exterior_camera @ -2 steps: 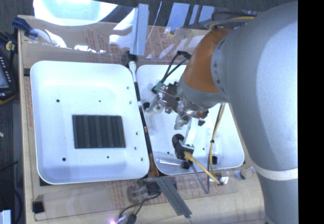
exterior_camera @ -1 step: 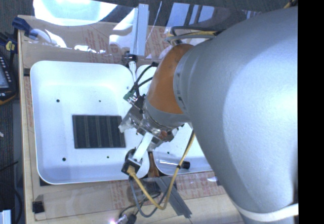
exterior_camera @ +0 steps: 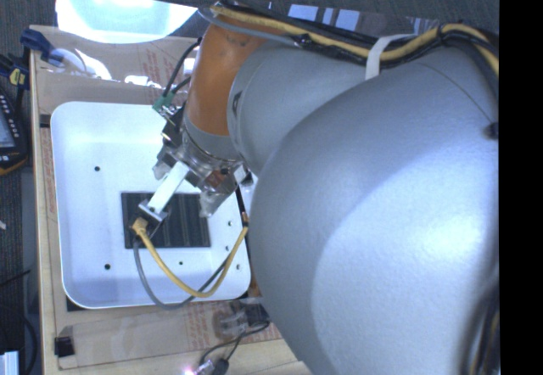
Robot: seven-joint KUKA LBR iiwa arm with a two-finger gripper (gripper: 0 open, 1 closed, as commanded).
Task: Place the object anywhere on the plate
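A dark ribbed rectangular plate (exterior_camera: 182, 227) lies flat on the floor of the left white bin (exterior_camera: 85, 187), toward its front right. My gripper (exterior_camera: 212, 193) hangs over the plate's upper right corner, just below the orange wrist band. The grey arm covers most of the right side of the view and hides the gripper's tips. I cannot make out any object in or near the gripper.
The arm's bulk hides the right bin. Bare white bin floor lies left of and behind the plate. A yellow cable (exterior_camera: 182, 280) loops over the bin's front right corner. Dark tools (exterior_camera: 10, 123) sit off the bench at the far left.
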